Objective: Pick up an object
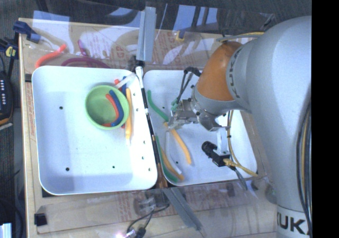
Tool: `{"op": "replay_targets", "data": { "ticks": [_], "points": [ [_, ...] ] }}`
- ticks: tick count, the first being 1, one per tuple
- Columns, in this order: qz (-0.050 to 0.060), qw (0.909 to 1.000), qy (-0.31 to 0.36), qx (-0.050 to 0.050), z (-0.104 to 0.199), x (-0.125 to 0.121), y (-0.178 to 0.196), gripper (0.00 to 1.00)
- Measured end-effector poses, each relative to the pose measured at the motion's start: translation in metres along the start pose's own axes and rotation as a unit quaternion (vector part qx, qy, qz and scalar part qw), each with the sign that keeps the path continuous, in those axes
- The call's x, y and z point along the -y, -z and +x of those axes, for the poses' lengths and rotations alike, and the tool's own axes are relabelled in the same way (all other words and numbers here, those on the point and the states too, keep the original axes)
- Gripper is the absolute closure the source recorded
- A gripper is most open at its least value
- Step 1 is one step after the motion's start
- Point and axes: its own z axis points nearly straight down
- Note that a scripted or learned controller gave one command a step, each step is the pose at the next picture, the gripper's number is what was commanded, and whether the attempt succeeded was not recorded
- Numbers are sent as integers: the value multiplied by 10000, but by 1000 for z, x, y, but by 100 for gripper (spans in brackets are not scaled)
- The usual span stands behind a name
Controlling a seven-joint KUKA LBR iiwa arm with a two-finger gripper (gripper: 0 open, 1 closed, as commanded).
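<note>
Left bin (pixel 63 147) has a green bowl (pixel 107 106). In the right bin (pixel 241 170), a yellow stick (pixel 181 147) lies just under the gripper (pixel 177 117). Can't tell if fingers are wide or narrow. I think: go straight down, grab its middle, lift slow.

green bowl (pixel 107 106) in left bin (pixel 63 168); arm (pixel 254 78) over right bin (pixel 243 170), yellow strip (pixel 181 147) beneath.

Grey arm (pixel 275 72), orange band (pixel 214 75), black cables (pixel 186 80)
</note>
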Motion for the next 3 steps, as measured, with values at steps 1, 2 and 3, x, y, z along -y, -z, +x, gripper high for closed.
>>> {"op": "replay_targets", "data": {
  "ticks": [1,2,3],
  "points": [
    [7,10000,3,0,0,0,-1,0],
    [12,10000,10,-5,1,0,9,100],
    [13,10000,12,-4,1,0,9,0]
  ]
}}
